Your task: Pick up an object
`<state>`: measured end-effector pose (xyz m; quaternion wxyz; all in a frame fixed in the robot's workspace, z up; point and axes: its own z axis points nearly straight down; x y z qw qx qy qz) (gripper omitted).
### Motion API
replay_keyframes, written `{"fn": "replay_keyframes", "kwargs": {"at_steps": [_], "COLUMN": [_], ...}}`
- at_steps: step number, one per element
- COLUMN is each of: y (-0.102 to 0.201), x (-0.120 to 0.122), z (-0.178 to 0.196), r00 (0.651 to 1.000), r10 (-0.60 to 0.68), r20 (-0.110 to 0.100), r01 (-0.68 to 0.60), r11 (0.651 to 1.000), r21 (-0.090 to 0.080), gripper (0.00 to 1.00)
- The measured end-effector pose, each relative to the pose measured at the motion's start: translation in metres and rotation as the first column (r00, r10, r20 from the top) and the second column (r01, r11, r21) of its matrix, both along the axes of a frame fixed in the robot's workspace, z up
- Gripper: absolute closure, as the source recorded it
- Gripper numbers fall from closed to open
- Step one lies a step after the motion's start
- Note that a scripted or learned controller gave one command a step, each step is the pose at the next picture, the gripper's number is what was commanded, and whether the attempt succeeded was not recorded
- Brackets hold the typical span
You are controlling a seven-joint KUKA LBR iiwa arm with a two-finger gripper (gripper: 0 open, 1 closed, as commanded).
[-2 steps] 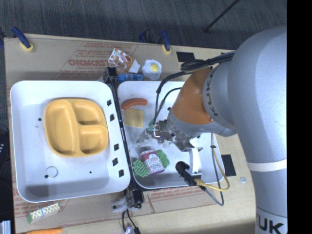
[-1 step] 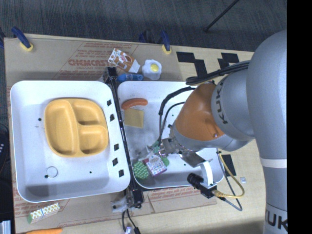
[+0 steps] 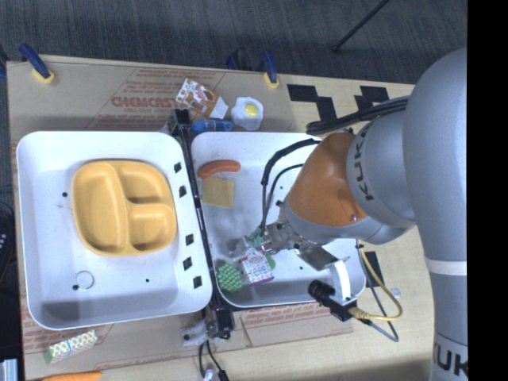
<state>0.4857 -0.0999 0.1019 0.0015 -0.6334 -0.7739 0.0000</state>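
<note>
sausage [image 3: 218,167] nr cheese [image 3: 220,192] – touching, prob.

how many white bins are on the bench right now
2. The left bin holds a yellow divided tray. The right bin holds a hot dog, a cheese slice and small items under the arm, which may hide more.

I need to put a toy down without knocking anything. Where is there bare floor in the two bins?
Left bin: bare floor around the yellow divided plate, widest along the near edge. Right bin: crowded, with a hot dog, cheese slice, small packets and the arm.
</note>
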Motion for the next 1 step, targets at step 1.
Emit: {"fn": "replay_keyframes", "kwargs": {"at_steps": [1], "y": [0.0403], "x": [-0.0068], "z": [0.0896], "r00": [0.979], "r10": [0.204], "r20": [0.000], "r01": [-0.204], "r11": [0.979], "r21": [-0.001], "gripper": [1.00]}}
